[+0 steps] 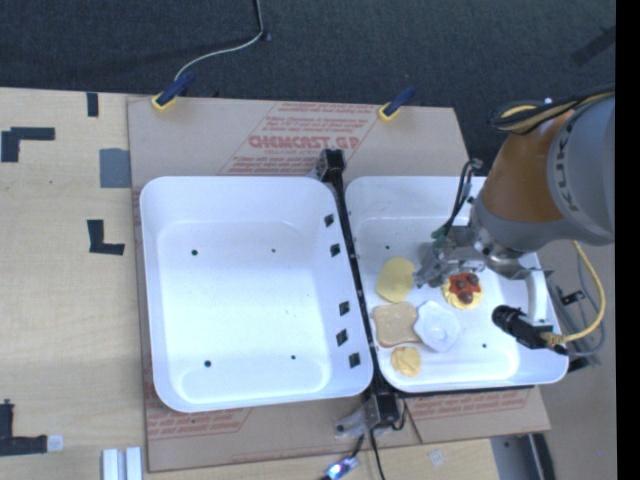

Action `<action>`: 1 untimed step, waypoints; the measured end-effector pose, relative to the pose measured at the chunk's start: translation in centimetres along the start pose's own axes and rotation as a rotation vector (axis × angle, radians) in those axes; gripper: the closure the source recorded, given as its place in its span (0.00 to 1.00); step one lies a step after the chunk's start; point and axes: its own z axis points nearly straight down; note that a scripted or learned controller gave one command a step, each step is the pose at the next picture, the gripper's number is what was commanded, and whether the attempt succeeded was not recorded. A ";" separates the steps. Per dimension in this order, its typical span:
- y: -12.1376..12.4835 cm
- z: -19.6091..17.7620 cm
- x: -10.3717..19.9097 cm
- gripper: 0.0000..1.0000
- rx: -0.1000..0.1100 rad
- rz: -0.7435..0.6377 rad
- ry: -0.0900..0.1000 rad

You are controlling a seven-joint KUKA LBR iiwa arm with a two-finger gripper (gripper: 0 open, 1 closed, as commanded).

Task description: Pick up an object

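Camera view, right of centre: gripper (440, 266) low inside right bin (400, 200), jaw state impossible to tell. Pickable pieces clustered at lower middle of that bin: pale yellow round piece (395, 279), toast-like slice (395, 322), small yellow disc (406, 360), white lump (438, 328), red-topped piece (463, 290). Likely light, stiff plastic toy food, somewhat slick; best taken across narrow edges. Left bin (165, 268) at frame's middle left. Cardboard sheet (290, 138) beneath, red print reading roughly "CHEMCAST GP".

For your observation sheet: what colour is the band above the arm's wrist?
Orange, on the band above the wrist of the grey arm, seen in the camera view.
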 end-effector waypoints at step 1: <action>0.0 4.2 -2.8 1.00 -0.005 0.006 -0.004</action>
